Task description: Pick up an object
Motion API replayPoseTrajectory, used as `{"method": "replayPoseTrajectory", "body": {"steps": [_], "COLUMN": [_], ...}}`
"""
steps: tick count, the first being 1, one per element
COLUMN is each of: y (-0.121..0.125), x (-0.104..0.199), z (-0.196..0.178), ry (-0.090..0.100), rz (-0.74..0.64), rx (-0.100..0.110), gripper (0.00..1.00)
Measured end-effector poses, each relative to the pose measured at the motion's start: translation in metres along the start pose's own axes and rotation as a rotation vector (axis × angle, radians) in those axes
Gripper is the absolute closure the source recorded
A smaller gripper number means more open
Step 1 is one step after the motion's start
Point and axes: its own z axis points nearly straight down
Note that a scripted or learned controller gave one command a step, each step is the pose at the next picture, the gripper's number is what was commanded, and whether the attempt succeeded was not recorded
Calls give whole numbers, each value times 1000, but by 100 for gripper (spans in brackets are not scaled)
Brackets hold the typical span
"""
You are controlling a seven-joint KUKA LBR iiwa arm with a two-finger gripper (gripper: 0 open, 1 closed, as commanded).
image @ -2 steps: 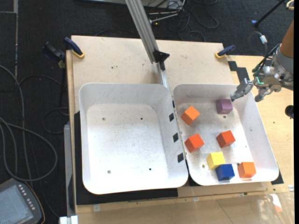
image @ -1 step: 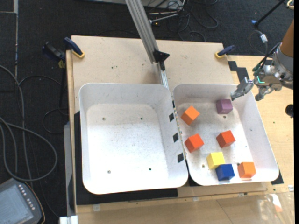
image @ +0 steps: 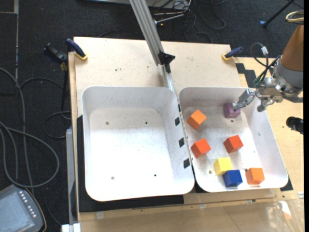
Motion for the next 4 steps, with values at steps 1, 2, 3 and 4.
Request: {"method": "replayPoseTrajectory", "body": {"steps": [1, 2, 3, 4], "y": [5, 10, 12, 19], "x": [9, 12, 11, 15], "z": [51, 114, 99, 53], "ry": [1, 1, -1, -2], "rz": [-3, -4, -3, -4], "rx": [1, 1, -6, -11], "gripper": [0, 0, 100, 100]}}
